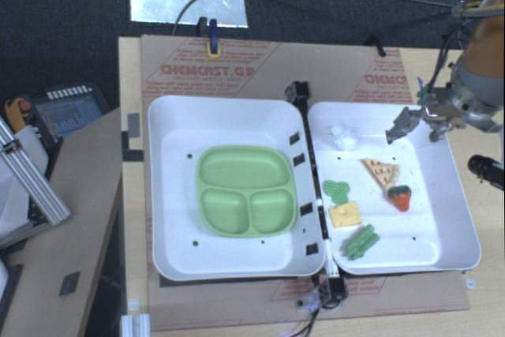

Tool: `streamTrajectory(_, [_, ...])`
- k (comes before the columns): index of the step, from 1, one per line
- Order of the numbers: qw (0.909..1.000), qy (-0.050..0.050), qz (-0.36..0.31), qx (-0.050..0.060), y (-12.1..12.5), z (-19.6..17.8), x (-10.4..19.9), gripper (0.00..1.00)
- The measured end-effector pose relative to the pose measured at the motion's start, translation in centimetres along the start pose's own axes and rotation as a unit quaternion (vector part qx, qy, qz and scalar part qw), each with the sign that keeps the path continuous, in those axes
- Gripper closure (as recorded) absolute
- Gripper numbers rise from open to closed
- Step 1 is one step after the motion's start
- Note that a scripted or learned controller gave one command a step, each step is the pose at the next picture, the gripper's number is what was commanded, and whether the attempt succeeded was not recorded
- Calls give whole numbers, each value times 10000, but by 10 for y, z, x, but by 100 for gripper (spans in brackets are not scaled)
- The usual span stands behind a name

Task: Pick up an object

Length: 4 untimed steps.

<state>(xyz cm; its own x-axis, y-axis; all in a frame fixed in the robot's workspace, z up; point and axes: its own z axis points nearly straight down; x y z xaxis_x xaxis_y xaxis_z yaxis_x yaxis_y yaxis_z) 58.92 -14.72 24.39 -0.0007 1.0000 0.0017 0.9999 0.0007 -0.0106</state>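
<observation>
Desk carries 2 shallow white bins (442,170); toy food sits loose in the right one, reachable from above. Pincer (418,126) hovers released above the triangular pizza-slice toy (381,170), grasping nothing.

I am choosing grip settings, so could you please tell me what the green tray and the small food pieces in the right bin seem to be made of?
The green tray looks like moulded plastic, matte, with soft rounded compartments. The pizza slice, strawberry, cheese square and green beans look like toy plastic or rubber: flat, saturated colours; too small to tell which.
</observation>
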Motion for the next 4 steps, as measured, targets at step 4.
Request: streamTrajectory(4, [10000,-6,-2,-41,-8,149,6,0])
